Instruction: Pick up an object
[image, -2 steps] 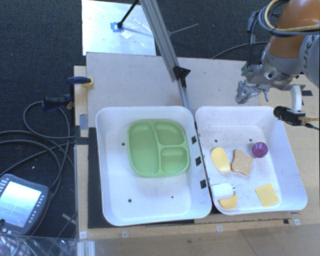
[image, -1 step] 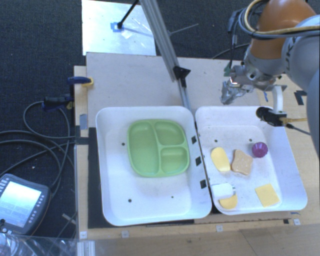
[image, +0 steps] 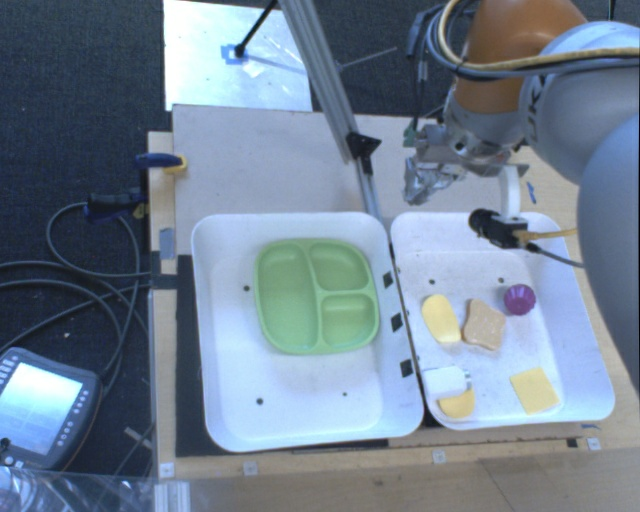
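Hanging above the right bin's (image: 500, 410) far edge, jaws' spread unclear, yellow piece (image: 440, 318) well below.

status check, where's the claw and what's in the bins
Claw above the right bin's far edge, nothing seen between its fingers. Toast slice, purple piece, yellow pieces lie in that bin. Green tray in left bin, not in the way.

The gripper (image: 428, 186) hangs above the far edge of the right bin (image: 590, 345), near its far left corner. In this bin lie a yellow oval piece (image: 440, 319), a toast slice (image: 484, 325), a purple ball (image: 519, 298), a yellow square (image: 534, 390) and a white block (image: 445, 380). The left bin (image: 225, 380) carries a green divided plate (image: 316, 296) near its middle.
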